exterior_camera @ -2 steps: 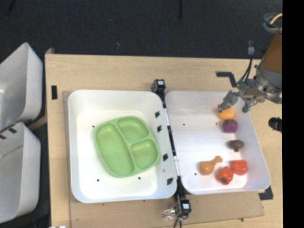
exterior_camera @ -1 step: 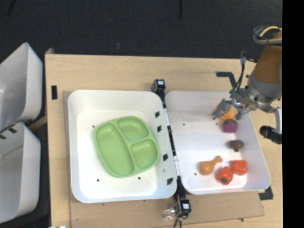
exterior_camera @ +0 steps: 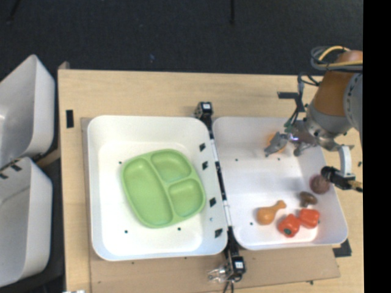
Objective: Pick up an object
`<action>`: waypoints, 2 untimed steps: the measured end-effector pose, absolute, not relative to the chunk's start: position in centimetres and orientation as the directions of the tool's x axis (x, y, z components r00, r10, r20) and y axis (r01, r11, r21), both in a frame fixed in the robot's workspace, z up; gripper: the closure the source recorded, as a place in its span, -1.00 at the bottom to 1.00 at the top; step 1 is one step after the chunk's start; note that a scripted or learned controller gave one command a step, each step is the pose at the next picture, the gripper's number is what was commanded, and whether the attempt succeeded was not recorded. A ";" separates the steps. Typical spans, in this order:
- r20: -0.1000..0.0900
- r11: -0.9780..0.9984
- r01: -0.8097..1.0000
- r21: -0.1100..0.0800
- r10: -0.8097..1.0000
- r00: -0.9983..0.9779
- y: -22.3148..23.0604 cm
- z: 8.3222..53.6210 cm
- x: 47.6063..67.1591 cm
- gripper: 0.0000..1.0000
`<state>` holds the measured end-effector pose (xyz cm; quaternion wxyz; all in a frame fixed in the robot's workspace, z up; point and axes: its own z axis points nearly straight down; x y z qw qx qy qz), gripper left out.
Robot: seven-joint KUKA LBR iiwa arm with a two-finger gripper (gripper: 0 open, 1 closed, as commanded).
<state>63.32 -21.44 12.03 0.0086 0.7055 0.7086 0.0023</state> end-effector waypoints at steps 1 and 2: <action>-0.001 0.005 1.000 -0.007 1.000 -0.005 -21.4 12.1 62.8 1.00; 0.000 -0.003 1.000 -0.001 1.000 0.003 -21.8 16.6 62.1 1.00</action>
